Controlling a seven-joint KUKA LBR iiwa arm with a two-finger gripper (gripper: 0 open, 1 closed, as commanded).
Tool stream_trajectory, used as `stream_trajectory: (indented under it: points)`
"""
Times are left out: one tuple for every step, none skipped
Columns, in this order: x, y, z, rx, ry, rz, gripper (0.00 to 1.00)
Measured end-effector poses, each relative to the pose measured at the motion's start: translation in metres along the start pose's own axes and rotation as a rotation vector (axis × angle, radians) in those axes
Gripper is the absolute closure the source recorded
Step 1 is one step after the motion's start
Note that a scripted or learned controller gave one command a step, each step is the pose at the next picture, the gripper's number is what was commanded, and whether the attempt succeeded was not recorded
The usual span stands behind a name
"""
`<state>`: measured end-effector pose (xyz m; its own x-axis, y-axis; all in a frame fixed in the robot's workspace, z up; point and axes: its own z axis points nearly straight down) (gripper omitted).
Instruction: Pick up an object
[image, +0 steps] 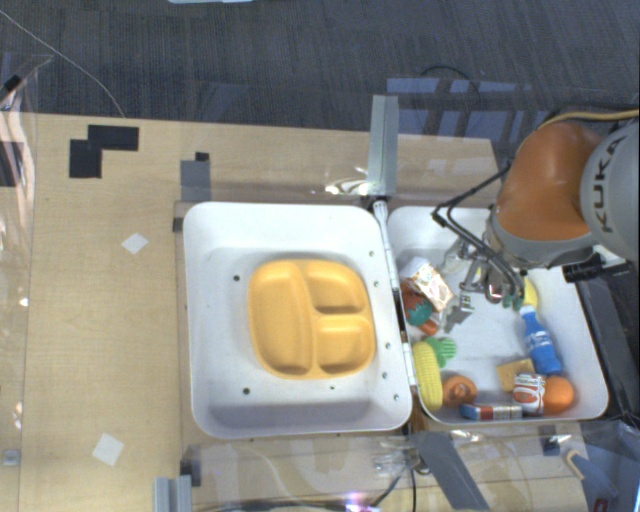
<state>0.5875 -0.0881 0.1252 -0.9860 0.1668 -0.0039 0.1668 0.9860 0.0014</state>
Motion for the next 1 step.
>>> stream_trajectory:
  points:
    - [0.0143, 0.0377, -0.06, -0.001, -0.004, -0.109, 0.0]
